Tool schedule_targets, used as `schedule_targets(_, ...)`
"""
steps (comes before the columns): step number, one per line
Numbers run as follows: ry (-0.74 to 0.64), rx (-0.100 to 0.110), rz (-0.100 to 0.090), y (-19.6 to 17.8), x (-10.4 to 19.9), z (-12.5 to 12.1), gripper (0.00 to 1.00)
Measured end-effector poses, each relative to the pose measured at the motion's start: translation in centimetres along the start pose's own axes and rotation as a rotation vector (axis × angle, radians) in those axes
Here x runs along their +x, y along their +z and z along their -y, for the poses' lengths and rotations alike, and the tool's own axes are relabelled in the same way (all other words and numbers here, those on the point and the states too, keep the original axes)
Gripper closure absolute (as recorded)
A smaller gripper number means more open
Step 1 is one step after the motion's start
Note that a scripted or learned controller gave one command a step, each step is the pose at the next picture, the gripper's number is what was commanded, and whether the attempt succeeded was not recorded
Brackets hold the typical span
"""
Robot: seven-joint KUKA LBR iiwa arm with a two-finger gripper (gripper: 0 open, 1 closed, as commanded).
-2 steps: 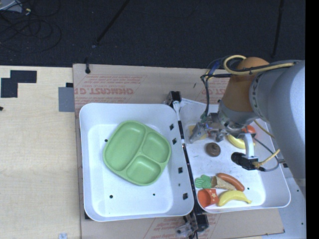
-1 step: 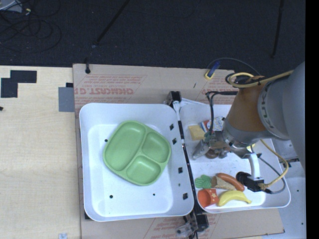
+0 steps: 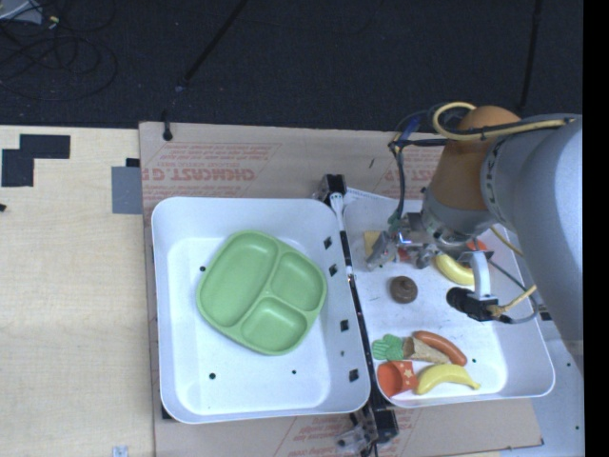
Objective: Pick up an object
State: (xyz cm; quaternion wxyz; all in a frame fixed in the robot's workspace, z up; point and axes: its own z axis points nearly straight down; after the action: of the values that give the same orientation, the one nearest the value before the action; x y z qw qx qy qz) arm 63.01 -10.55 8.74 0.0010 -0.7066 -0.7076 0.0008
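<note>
Camera view: the gripper [image 3: 404, 248] hangs low in the right bin [image 3: 533, 374], just far of a brown round object [image 3: 404, 289]. Its fingers look spread, nothing between them. Judged step: approach, before the grasp. Next move calls for lowering over the brown piece and closing. A banana [image 3: 454, 268] lies just right; a hot dog [image 3: 440, 347] and other toys sit nearer. The left bin [image 3: 190, 388] holds a green plate [image 3: 262, 291]. The divider edge runs close on the left; open floor lies around the brown piece.
</note>
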Motion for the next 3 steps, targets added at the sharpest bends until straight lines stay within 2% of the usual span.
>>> schedule_targets(1, 0.001, 0.017, -0.006, 0.2, -0.6, -1.0, 0.00)
schedule_targets(2, 0.004, 0.002, -0.002, 0.0, 1.9, 6.6, 0.00)
schedule_targets(3, 0.003, 0.001, 0.000, -0.1, 1.0, 2.5, 0.00)
